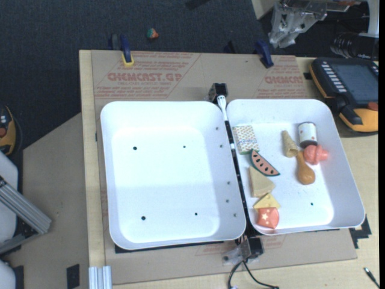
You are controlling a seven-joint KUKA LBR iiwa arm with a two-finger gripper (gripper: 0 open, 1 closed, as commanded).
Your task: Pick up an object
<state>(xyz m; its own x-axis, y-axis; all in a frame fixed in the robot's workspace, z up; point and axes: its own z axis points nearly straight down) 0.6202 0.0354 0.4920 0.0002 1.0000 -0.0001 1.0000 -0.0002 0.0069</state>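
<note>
Toys clustered in right bin (337,161), all lying on its floor, none lifted. Watermelon slice (264,164) near bin's middle, just right of patterned square block (245,138) that sits close to the divider between bins. Pale wedge (260,182) directly below watermelon slice, touching or nearly touching it. Yellow-and-orange piece (267,212) lower still, near bin's front rim. Tan cone-like piece (290,143) to the right, beside white-and-black cylinder (307,132). Pink rounded piece (314,154) just under cylinder, touching brown pear-shaped piece (305,172) below. Left bin (114,161) alongside, sharing middle edge with right bin, with only small dark dots on its floor. Both bins on brown printed board (90,101) over desk (60,161). Blue clamps (263,53) on board's far edge. Pincer (287,34) at top right, well apart from bins, above dark floor (60,17) beyond the board's far edge; blurry metallic shape, opening impossible to tell, nothing seen in it. Black-and-yellow pendant (352,92) at right edge, near right bin. Small coloured object (152,34) on floor past board, too small to identify.
</note>
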